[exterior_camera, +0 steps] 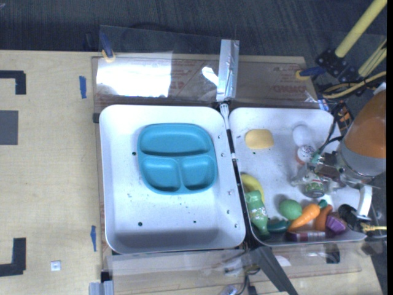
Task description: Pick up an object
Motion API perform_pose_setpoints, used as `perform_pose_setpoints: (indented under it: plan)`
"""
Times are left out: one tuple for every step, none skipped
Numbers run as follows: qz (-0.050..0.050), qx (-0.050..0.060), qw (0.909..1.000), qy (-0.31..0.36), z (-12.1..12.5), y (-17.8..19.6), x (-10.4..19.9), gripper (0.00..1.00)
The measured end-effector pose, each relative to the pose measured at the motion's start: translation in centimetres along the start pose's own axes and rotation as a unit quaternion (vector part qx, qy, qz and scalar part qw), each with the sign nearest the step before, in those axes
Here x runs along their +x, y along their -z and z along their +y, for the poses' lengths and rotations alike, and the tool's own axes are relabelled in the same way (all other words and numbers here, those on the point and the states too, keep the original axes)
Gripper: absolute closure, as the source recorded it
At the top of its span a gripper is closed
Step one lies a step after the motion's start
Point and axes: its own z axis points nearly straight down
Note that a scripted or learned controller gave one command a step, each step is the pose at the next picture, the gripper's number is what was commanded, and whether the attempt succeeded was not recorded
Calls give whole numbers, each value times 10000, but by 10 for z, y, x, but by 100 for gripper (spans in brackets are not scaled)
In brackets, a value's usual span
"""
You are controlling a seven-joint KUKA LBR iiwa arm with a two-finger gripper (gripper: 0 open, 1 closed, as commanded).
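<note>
My gripper (314, 178) hangs low over the right bin (279, 118), reaching in from the right under the orange-banded wrist (368, 134). Just below it lie a green round fruit (290, 209), an orange carrot (308, 214) and a purple eggplant (336, 224). A yellow banana (251, 182) and a green ribbed vegetable (256, 212) lie along the bin's left wall. At the back rest a yellow lump (259, 139) and a white ball (300, 132). A small red-and-white item (304, 154) sits right beside the gripper's upper left.
The left bin (116, 183) holds a blue divided plate (177, 157). A clear plastic sheet and a metal strip (228, 69) stand behind the bins. Yellow and black cables (350, 72) hang at the upper right. A red stick-like toy (307, 234) lies against the right bin's front wall.
</note>
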Motion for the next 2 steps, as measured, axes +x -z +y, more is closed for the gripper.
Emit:
perform_pose_setpoints:
  plan:
    - [-3, -28, 10000, -10, 2, 12, 0, 100]
    - [13, -40, 9994, 333, 15, 122, 73, 100]
